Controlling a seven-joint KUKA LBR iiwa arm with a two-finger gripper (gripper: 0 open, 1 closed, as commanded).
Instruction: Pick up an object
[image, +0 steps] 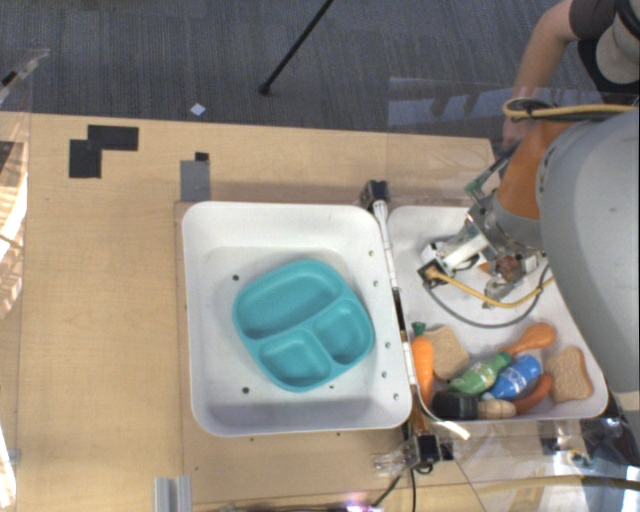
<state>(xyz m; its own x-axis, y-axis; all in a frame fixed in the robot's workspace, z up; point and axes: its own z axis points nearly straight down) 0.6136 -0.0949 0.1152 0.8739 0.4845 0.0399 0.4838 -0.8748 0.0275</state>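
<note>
Clutter risk first. Toy food is jammed along the lower edge of the right bin (436, 216). A carrot (423, 366) lies against the divider with a bread slice (449, 351) touching it. Next come a green bottle (478, 378), a blue piece (518, 378), a black piece (455, 405) and a tan piece (497, 408). A second bread slice (571, 372) sits at lower right, and an orange piece (537, 337) lies just above the blue one.

Everything there touches or overlaps, so a descent into the pile would likely land on two items at once, or pinch an edge and slip off. The pile also hugs the bin walls, so a try for the carrot could strike the divider.

The gripper (500, 266) is in the upper half of the same bin, over bare white floor and well apart from the pile. Closing where it is would catch nothing. A person's forearm (545, 45) is at the upper right of the frame, close to the robot. That's a contact hazard if the arm swings back.

Pose: the grey arm (595, 210) comes in from the right of the frame, with its orange band (520, 185) at upper right. The wrist is tipped down and leftward, low over the bin. I cannot tell whether the gripper is spread or closed, since the hardware hides the tips. Nothing is visibly held.

The left bin (280, 211) holds a teal divided plate (300, 325), apart from all this. The wooden counter (90, 330) around the bins is bare apart from some black marks at upper left.
</note>
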